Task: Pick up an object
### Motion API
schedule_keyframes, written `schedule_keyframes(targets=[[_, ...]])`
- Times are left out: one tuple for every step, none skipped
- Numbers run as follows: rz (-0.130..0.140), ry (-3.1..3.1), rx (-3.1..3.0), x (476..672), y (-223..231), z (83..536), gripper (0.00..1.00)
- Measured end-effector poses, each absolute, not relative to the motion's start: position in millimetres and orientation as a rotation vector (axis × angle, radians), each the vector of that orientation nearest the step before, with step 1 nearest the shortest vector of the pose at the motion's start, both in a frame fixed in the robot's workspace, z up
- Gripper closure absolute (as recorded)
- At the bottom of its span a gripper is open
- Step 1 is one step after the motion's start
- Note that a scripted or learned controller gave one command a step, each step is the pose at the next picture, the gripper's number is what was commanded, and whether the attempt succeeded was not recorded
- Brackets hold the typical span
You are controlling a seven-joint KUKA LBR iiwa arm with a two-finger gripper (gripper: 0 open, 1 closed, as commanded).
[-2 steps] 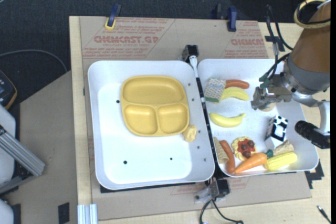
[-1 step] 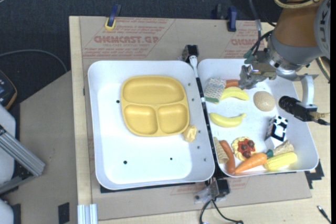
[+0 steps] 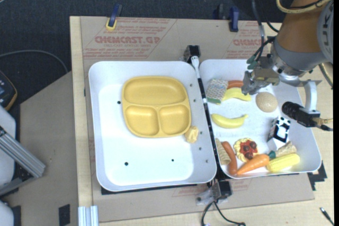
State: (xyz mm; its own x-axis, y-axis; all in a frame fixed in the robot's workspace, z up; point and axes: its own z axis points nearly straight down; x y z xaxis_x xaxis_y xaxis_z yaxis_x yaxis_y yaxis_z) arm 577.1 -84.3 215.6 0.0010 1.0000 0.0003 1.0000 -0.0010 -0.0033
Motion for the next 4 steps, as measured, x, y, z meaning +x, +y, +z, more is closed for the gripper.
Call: schedule_keyframes(targets=[[-0.002,-2.225,-2.223,586.0,-88.6,222.6,1.00],[0.001,-2.220,-2.221,578.8,-89.8,223.7,1.00],[-0.003,-2.226,-2.222,584.1,-76.6,234.6,1.00],[-0.002,-2.224,-2.224,584.6,-80.2,234.2,1.00]])
